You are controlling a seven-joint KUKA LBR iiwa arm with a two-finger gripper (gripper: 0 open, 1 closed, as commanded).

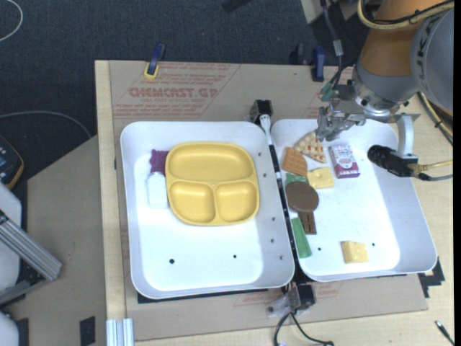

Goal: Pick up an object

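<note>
My gripper [326, 130] hangs over the far left corner of the right bin [403, 215], just above a triangular waffle-patterned slice [311, 148]. Right beside it lies a red and white packet [343, 159]. An orange cracker [294, 162] and a pale yellow block [321, 178] lie a little nearer the front. Along the bin's left side there are a brown round-headed paddle [302, 197] and a green stick [300, 238]. A yellow cube [354, 251] sits near the front edge. I see nothing held in the gripper.
The left bin [209, 265] holds a yellow divided plate [212, 181], with a white bottle [156, 190] and a purple item [158, 159] to the plate's left. The grey and orange arm [396, 42] reaches in from the upper right.
</note>
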